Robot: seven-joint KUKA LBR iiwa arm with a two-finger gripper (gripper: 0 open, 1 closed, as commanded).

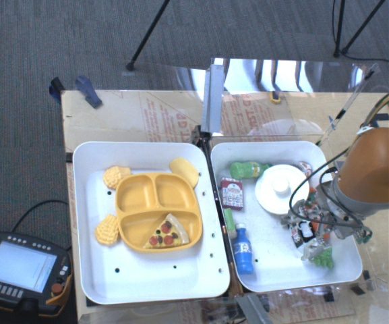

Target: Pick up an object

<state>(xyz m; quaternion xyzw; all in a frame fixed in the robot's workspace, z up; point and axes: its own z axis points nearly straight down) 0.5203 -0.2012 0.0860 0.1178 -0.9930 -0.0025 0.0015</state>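
Observation:
My gripper (311,240) hangs low over the right part of the right bin (275,283), reaching in from the right under the orange-banded wrist. Just below and right of it lies a small green leafy toy (324,258), close to the tip; whether they touch is unclear. A white round dish (278,188) sits to the gripper's upper left. A blue bottle (243,250) lies near the bin's left wall, with a red packet (232,194), a green bottle (245,169) and a thin green stick (228,219) above it.
The left bin (93,275) bears a yellow divided plate (155,198) with a pizza slice (168,232). Two yellow waffle pieces (107,229) and a yellow bun (185,171) lie around it. A pendant (20,270) sits on the floor at the left.

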